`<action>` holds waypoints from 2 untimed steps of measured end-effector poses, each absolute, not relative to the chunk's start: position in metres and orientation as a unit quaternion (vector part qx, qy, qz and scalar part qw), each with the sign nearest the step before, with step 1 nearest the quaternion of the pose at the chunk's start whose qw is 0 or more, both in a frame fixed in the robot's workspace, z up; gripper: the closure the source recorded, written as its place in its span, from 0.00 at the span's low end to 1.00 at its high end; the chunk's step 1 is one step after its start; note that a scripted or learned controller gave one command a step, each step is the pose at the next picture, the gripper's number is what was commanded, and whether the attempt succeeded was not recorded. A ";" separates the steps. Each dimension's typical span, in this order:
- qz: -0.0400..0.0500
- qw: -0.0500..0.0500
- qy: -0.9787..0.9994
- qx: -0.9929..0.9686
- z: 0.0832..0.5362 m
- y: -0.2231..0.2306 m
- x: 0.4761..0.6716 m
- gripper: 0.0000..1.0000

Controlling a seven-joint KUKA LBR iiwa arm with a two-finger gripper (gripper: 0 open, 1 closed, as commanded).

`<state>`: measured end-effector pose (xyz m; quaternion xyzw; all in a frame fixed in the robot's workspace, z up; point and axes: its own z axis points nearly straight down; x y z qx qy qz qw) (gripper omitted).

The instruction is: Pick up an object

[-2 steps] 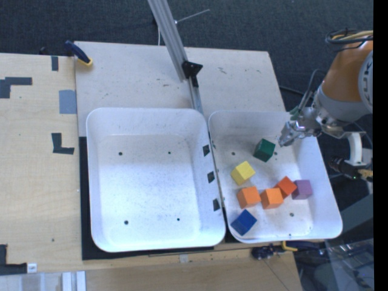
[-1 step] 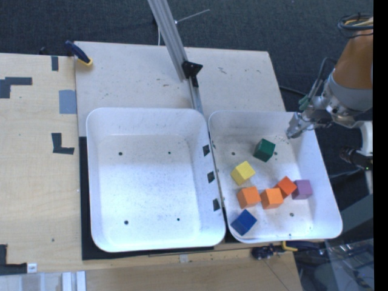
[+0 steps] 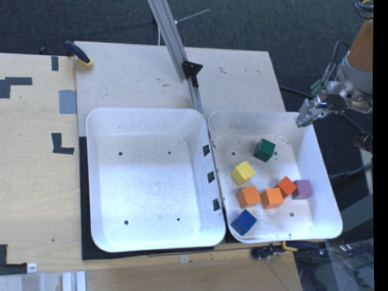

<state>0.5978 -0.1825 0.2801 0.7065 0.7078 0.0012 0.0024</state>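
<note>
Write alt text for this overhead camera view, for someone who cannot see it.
A robot arm's gripper hangs over the far right rim of the right white bin, which holds seven small blocks: green, yellow, three orange, purple and blue. Left bin sits alongside.

A: What sits where on the bench [image 3: 151,71]?

B: Two bins side by side, the left bin [image 3: 100,162] and the right bin [image 3: 321,180], rims touching.

A: And the cubes?

B: All in the right bin. One cube [image 3: 264,150] lies farthest back, another [image 3: 243,173] just left and nearer. Four sit in a row [image 3: 276,193] before them; the nearest cube [image 3: 244,222] lies at the front.

A: The gripper [image 3: 308,113]?

B: Above the right bin's far right corner.
</note>
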 end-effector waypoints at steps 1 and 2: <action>0.000 0.000 0.709 0.705 0.275 -0.139 0.603 1.00; -0.001 -0.001 0.709 0.705 0.258 -0.091 0.616 1.00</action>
